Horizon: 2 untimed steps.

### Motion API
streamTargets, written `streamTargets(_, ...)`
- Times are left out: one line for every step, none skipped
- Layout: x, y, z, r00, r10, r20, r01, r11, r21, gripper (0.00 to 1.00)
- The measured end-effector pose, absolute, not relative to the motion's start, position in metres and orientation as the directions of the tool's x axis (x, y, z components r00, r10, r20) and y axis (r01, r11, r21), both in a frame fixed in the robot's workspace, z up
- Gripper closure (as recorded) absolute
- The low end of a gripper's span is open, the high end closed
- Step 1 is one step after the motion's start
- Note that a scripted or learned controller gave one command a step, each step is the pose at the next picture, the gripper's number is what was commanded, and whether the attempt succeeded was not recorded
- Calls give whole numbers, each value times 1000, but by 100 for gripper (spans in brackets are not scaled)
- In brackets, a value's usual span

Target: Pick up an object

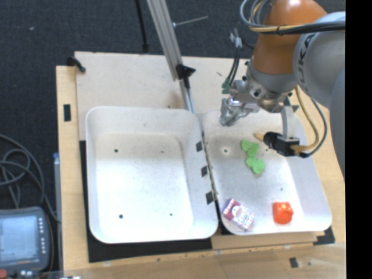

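Green pieces (252, 157) in the right bin (314, 196) — small, probably light and stiff; grip across the narrow middle. Hand (228, 116) above the bin's far end — grip state cannot be told.

The grey arm (325, 51) comes in from the right, bent downward at the wrist, its orange band (285, 34) bulging just above. The pincer (228, 118) hangs low toward the far middle of the scene, pointing down and a little left, cables looping beside the wrist.
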State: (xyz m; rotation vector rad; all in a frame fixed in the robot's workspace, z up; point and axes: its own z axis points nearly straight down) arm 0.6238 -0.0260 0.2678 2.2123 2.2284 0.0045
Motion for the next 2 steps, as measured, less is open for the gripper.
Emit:
streamTargets(642,28,262,-7,1000,1,1000,7,2,100)
streamTargets(645,71,258,-5,1000,0,1000,5,3,100)
